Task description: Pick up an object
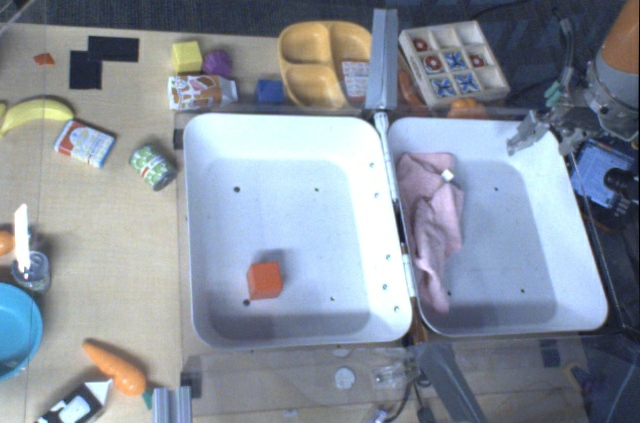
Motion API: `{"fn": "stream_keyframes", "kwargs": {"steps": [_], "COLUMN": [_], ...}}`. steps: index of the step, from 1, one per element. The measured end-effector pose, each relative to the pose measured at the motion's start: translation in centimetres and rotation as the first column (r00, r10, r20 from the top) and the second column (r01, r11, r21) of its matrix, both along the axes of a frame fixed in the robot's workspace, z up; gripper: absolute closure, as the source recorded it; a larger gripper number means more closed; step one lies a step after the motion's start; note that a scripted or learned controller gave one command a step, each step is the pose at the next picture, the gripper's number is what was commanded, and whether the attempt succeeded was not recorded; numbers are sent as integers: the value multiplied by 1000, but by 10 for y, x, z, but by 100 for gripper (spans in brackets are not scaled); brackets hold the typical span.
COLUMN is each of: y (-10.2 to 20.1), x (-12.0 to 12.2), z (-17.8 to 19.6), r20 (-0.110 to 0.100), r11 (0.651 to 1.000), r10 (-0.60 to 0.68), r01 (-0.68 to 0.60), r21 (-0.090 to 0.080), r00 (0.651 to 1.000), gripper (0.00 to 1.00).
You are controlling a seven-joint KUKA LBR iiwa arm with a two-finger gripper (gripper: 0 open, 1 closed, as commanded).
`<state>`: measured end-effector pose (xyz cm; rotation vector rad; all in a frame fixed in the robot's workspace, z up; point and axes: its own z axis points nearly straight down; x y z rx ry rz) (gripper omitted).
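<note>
Small orange cube [265, 280] sits at seven o'clock in the left white bin [215, 141]; crumpled pink cloth [432, 216] lies along the right white bin's [560, 231] nine o'clock wall. Gripper [530, 131], at two o'clock: finger spacing cannot be told. Wooden bench [110, 241] carries clutter.

left bin [210, 211]: white
block [265, 280]: orange
right bin [560, 241]: white
cloth [432, 216]: pink
divided dish [322, 61]: yellow
banana [35, 114]: yellow

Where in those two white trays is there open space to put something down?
The left bin is mostly bare; an orange block sits near its front. In the right bin, a pink cloth lies along the left wall; its right part is bare.
</note>
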<state>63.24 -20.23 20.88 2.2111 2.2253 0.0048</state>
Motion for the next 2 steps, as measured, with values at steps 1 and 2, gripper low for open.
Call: {"fn": "stream_keyframes", "kwargs": {"steps": [1, 2], "y": [28, 77], "x": [15, -16], "z": [-71, -118], "r20": [0, 9], "r11": [980, 954], "r10": [201, 300], "r01": [-201, -300], "r21": [-1, -5], "r00": [980, 954], "gripper": [0, 0]}}
